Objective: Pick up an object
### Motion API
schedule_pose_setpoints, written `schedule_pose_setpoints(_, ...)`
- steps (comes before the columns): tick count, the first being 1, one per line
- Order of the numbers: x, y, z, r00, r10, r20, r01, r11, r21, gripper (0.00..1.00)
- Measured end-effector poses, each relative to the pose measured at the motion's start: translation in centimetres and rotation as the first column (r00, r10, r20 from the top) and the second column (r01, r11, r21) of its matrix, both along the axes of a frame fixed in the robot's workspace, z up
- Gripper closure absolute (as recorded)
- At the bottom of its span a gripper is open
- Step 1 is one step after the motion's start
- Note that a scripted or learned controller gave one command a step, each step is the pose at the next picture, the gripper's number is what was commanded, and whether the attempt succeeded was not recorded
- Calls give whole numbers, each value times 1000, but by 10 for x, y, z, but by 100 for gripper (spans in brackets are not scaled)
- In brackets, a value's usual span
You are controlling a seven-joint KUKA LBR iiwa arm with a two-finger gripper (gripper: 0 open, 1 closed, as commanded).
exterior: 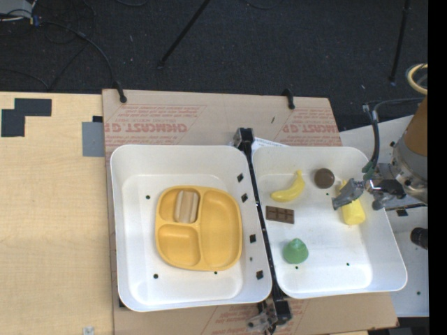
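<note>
In the right bin (380, 271), the lower right floor lies bare, giving open passage. The middle is crowded: banana (290, 188), brown round piece (323, 178), chocolate bar (280, 215) and green object (295, 250) sit apart with narrow lanes between. The gripper (363, 193) hangs just beside a yellow object (353, 212) near the right wall. In the left bin (129, 187), the yellow divided plate (209, 243) fills the centre, leaving free margins around it
</note>
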State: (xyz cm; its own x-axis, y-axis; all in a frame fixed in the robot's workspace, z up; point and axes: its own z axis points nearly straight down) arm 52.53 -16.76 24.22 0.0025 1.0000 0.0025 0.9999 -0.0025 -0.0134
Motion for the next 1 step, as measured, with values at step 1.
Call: schedule_pose_setpoints(1, 2, 0, 6, 1000, 3, 12, -3, 1000, -3, 0)
